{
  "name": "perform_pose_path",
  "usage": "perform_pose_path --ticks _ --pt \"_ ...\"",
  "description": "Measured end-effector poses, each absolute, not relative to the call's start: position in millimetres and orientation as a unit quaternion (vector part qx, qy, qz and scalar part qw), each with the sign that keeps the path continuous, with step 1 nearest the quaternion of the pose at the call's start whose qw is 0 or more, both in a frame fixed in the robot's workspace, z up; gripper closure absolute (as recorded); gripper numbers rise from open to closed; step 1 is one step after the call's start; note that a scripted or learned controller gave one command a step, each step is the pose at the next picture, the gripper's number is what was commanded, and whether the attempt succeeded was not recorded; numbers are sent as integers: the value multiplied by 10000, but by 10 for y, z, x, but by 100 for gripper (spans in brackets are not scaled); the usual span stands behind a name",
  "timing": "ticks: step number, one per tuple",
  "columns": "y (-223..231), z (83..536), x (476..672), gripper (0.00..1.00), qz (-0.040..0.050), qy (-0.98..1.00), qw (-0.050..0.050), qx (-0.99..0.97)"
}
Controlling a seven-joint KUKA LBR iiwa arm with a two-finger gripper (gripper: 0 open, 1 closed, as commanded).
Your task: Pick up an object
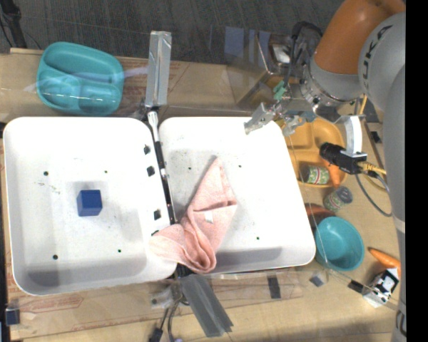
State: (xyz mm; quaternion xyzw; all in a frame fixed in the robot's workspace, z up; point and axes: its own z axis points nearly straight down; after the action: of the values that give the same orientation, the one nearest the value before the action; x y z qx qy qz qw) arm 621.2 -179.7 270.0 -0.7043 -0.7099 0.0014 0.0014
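One pink cloth [203, 223] is lying across the right bin's [271, 191] front-left corner, long axis running toward the back edge, while the gripper [271, 116], state impossible to tell, is hovering over the back rim.

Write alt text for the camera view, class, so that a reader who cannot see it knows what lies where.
A pink cloth lies in the right white bin, one corner draped over the divider toward the left white bin, which holds a blue cube. The gripper hangs above the right bin's far edge, away from both things.
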Motion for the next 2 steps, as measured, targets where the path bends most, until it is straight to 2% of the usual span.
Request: perform_pose_path --ticks 1,2 --pt "-1090 1749 6117 0 16 -7044 15 -7098" --pt "-1418 917 6038 0 10 -7190 8 -6950"
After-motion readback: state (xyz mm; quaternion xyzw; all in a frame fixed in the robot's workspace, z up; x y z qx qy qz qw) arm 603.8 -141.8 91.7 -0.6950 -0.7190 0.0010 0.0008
